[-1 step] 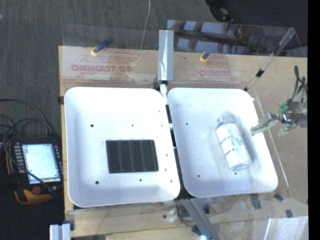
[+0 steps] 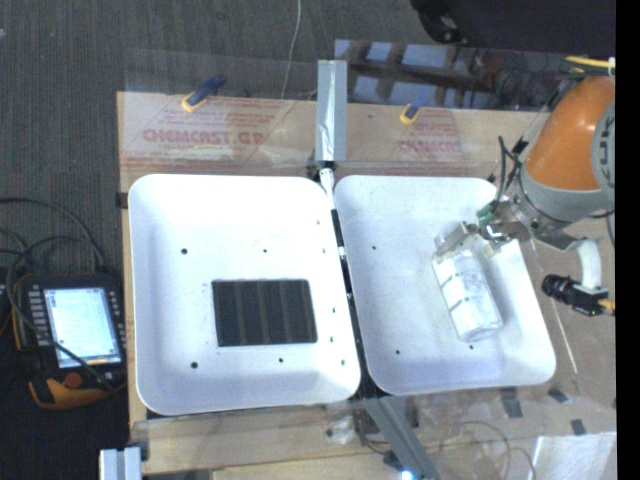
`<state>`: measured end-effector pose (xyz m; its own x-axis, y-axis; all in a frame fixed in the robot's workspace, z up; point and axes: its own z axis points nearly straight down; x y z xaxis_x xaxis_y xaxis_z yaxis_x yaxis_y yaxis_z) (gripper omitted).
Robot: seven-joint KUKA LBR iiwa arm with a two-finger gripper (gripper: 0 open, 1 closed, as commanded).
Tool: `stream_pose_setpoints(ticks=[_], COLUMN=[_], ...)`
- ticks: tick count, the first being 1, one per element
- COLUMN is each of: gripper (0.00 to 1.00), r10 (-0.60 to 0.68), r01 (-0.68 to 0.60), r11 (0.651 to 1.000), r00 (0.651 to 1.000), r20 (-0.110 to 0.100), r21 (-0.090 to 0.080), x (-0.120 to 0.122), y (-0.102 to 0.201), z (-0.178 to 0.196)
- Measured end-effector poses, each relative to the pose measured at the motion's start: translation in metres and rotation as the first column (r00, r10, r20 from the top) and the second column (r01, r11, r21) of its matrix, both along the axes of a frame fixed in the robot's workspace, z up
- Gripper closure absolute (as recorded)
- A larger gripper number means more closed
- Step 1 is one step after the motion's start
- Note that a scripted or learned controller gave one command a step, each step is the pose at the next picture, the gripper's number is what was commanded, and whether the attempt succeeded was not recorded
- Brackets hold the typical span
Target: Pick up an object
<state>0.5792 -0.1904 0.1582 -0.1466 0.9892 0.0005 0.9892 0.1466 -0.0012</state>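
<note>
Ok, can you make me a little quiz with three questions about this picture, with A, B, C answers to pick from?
1. Where is the clear plastic bottle?
A. in the left bin
B. in the right bin
C. on the floor

2. What colour is the flat ribbed mat in the left bin?
A. dark, nearly black
B. yellow
C. red

3. How is the bottle placed?
A. standing upright
B. lying on its side
C. hanging in the air

Answers:
1. B, the bottle rests on the floor of the right bin, near its right side.
2. A, the mat is a dark rectangle against the white bin.
3. B, its whole length lies along the bin floor, with the gripper at its upper end.
</note>
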Motion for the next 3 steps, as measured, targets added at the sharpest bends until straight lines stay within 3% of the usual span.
stream_pose_setpoints(ticks=[1,2,3], gripper=[0.00,0.00,0.00], r10=[0.212,0.309,0.287], r01=[-0.212,-0.309,-0.287], r11=[0.977,0.951,0.958], r00=[0.977,0.951,0.958], r20=[0.001,0.012,0.027], r21=[-0.002,-0.008,-0.018], x=[-0.011,-0.009,-0.016], y=[-0.012,-0.010,-0.002], z=[0.014,-0.056,-0.061])
